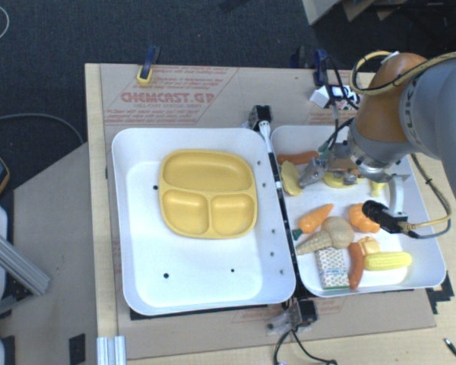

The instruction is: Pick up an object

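gripper (330, 167) low in right bin (429, 272), among toy food (342, 242) by the banana (291, 179); opening and hold impossible to tell. crowded here; bare floor around yellow tray (208, 192) in left bin (137, 204).

Bench board (175, 90) print: "CHEMCAST GP", large red letters, reading upside down from the camera, behind the left bin (129, 204).
Smaller red lines around it: too small to read.
Small box (333, 267) in right bin: print illegible.
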`<state>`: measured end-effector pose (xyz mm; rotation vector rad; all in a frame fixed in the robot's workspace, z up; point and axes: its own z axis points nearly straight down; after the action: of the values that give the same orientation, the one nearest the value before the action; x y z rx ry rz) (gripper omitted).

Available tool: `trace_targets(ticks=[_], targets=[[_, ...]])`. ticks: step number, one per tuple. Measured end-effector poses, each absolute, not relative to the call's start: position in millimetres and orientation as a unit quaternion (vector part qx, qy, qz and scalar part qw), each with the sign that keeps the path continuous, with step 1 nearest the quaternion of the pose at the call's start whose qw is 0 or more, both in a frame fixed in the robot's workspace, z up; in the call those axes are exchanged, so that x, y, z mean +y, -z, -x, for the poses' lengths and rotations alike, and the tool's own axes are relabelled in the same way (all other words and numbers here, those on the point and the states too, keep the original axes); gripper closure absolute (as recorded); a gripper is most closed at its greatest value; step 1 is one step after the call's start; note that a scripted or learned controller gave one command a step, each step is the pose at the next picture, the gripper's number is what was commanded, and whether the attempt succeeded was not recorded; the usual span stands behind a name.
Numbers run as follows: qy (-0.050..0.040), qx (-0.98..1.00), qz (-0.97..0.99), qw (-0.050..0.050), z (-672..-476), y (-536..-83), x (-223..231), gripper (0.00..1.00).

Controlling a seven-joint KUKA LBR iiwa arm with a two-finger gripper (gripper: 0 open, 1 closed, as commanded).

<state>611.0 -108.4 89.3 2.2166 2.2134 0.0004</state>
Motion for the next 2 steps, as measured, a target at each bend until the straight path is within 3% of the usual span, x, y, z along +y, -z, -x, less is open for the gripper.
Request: trace_targets(ticks=[1, 2], targets=[[-0.0021, 0.706, -0.708, 0.005, -611.7, -100.2, -107.3, 1.0], [-0.0019, 0.707, -0.707, 0.003, -622.6, -149.6, -108.4, 1.0]])
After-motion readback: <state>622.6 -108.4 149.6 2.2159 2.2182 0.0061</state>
